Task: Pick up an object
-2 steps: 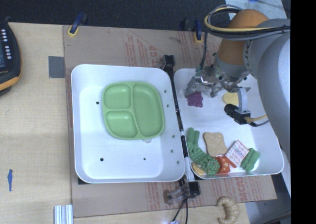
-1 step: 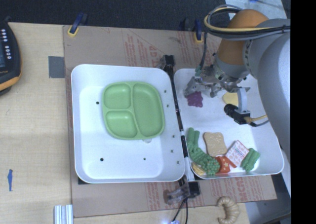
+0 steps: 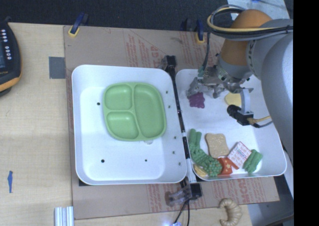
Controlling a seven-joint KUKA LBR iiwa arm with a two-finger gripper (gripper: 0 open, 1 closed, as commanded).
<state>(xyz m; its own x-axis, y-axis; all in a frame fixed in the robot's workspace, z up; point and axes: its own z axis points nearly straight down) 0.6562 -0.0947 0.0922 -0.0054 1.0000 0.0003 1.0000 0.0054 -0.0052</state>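
Bench seen from above, holding two shallow white bins side by side. The left bin point(image 3: 82, 135) contains a pale green divided plate point(image 3: 134, 111) with three compartments, lying flat near its middle. The right bin point(image 3: 271, 168) holds toy food: a small purple bunch of grapes point(image 3: 198, 100) at its far left, a slice of tan bread point(image 3: 217, 144) nearer, a red-and-white packet point(image 3: 239, 154) to its right, and green vegetables point(image 3: 203, 158) piled along the near edge. The grey arm point(image 3: 279, 70) with its orange band reaches in from the right, and its gripper point(image 3: 204, 86) hangs directly over the grapes, just above them; whether its jaws are spread or closed cannot be told. A yellow piece point(image 3: 233, 99) lies to the right, partly hidden by the wrist.
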